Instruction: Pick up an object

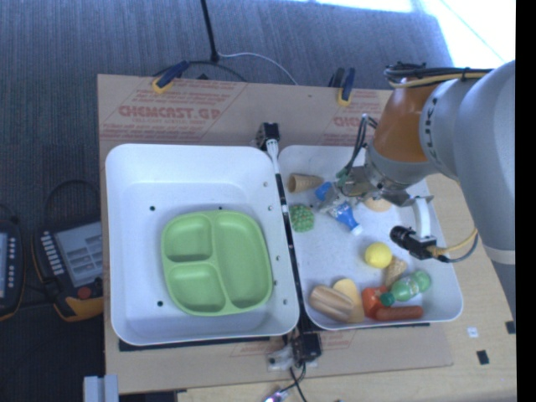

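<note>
Two white bins sit side by side on the surface [167,115]: left bin [126,182] holds a green divided plate [216,260]; right bin [444,296] holds toy food. Gripper [356,189] low over blue objects [335,206] at the bin's top; finger state can't tell. Lemon [378,255] apart.

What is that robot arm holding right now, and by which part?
It cannot be told. The tool is down in the right bin beside a blue item, but its tip is hidden beneath the wrist.
</note>
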You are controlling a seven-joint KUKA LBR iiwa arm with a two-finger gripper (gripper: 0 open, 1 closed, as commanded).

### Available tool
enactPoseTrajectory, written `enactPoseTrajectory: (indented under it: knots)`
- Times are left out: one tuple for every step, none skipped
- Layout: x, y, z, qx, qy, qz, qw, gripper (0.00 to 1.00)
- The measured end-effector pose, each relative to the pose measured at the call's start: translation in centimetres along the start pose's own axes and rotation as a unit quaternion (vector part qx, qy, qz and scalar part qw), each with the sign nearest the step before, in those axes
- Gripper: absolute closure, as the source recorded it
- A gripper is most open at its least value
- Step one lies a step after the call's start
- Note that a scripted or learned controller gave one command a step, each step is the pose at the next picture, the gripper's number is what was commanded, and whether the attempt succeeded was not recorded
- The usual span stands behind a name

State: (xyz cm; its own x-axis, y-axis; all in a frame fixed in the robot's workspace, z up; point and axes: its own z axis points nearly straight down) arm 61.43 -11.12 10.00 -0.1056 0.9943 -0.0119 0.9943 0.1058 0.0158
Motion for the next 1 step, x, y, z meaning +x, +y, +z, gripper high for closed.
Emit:
enactPoseTrajectory:
  knots:
    - [4.72, -0.23, -13.35, 0.007, 0.005, 0.051, 0.9987, 1.0]
